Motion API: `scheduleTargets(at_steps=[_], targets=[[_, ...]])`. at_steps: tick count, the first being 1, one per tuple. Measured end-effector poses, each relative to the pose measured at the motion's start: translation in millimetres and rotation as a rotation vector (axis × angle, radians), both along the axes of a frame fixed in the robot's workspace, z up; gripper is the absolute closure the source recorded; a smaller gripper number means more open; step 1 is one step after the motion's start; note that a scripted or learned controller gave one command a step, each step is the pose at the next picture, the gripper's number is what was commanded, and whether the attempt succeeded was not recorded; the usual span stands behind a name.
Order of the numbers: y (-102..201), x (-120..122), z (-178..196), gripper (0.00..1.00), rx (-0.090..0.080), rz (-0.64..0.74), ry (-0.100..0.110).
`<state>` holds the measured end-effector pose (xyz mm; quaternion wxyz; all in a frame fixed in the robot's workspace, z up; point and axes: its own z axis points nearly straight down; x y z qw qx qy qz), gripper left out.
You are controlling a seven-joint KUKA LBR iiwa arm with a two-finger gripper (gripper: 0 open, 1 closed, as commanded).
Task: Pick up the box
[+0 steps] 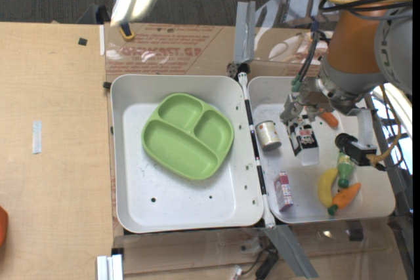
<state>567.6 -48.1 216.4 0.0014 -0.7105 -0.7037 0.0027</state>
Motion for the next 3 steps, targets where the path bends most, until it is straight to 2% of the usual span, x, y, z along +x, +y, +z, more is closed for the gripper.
scheduleTargets(at_steps=[1,2,3], targets=[[4,-28,3,1.0,0.0,-0.079,-0.001],[29,-65,21,1.0,0.0,-0.1,0.0],[0,-53,23,1.0,-0.002,-0.255,-0.002]])
